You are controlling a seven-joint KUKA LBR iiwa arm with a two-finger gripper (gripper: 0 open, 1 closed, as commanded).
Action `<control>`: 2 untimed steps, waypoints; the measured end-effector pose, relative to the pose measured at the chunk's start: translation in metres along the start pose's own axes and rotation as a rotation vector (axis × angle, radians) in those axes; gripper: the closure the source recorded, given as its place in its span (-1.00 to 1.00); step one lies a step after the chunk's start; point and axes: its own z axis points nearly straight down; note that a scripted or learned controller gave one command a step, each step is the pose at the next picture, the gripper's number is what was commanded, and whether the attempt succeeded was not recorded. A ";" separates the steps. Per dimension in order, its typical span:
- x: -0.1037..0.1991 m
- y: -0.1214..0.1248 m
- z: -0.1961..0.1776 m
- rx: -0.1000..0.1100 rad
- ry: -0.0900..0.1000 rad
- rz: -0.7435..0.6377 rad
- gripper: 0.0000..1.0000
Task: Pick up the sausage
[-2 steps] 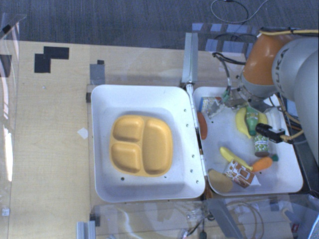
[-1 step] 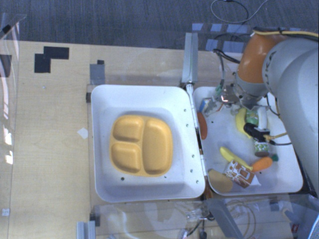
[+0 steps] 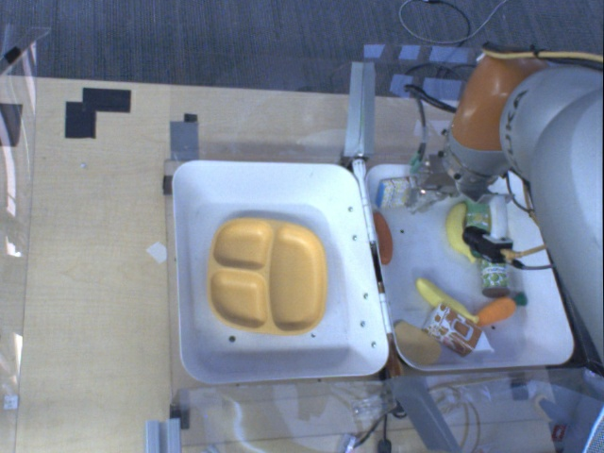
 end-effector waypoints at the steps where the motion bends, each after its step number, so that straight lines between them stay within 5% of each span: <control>1: 0.000 0.000 0.000 -0.001 0.000 -0.001 -1.00; 2: 0.007 -0.001 0.014 0.008 0.003 0.119 -1.00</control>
